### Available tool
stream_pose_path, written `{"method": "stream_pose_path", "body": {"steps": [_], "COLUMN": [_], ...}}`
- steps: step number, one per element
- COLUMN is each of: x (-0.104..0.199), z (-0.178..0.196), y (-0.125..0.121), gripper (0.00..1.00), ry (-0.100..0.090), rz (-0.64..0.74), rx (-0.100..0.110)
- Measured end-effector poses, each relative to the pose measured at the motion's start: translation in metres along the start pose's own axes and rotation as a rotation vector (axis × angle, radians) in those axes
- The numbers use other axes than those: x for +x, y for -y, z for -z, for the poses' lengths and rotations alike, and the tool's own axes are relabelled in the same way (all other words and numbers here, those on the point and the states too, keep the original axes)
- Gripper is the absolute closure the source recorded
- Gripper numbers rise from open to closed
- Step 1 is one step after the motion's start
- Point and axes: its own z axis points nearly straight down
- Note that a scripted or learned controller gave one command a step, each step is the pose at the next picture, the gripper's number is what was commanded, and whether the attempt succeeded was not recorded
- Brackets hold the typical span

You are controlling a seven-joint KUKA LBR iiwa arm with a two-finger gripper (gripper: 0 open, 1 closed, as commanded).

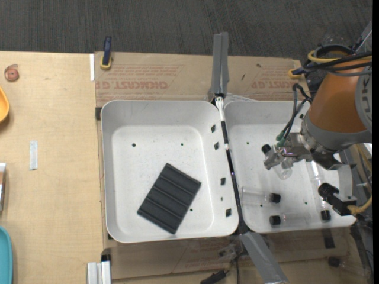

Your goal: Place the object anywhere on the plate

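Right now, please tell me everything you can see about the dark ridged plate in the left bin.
The plate is a flat rectangle, dark grey to black, matte like plastic or rubber. Raised bands run along its length with grooves between them. It lies flat on the floor of the left bin, turned diagonally, in the front half near the middle. Nothing rests on it, and it touches no bin wall.

my arm (337,108) is grey with a broad orange band. black and green cables (291,123) trail alongside. yellow hoses (331,55) loop up top.

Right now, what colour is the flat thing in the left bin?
Black, with ridges along it; the camera view shows it.
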Motion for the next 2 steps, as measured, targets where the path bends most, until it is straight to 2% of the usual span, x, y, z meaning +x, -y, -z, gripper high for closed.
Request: {"method": "stream_pose_path", "body": {"steps": [1,2], "x": [0.040,0.092], "z": [0.000,-0.001], "y": [-0.085,-0.036], "gripper": [1.00,1.00], "ry": [0.002,0.001], "rz": [0.152,0.112], "rx": [0.001,0.002]}}
